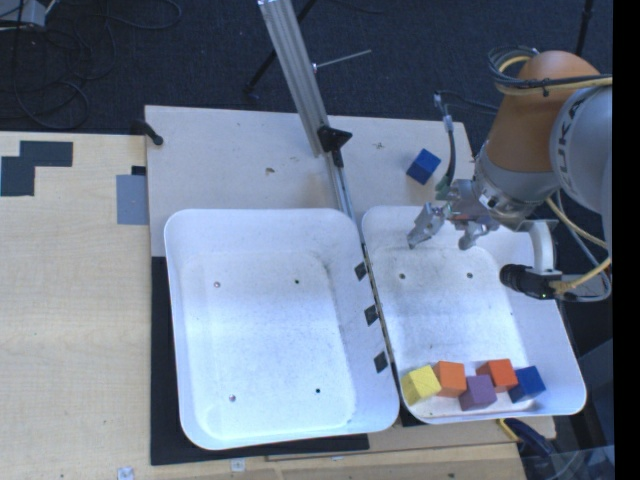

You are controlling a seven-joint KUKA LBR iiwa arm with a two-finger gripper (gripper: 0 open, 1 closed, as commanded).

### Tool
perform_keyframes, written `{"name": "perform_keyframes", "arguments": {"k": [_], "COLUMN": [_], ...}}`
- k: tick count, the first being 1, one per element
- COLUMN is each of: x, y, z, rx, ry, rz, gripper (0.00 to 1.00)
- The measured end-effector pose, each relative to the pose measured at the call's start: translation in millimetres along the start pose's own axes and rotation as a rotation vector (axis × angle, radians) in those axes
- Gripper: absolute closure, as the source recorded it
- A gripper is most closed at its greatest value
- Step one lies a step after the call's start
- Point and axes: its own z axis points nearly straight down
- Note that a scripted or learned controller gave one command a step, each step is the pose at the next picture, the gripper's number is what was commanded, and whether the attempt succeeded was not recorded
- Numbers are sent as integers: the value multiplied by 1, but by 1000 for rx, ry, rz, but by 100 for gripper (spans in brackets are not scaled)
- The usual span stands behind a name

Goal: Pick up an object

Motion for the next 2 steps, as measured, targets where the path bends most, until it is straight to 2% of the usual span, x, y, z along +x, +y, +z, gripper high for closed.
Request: {"name": "perform_keyframes", "arguments": {"k": [1, 2], "x": [3, -50], "y": [-4, -28], "z": [105, 10], "rx": [-2, -8], "ry": [-1, -4], "rz": [2, 5], "gripper": [0, 0]}}
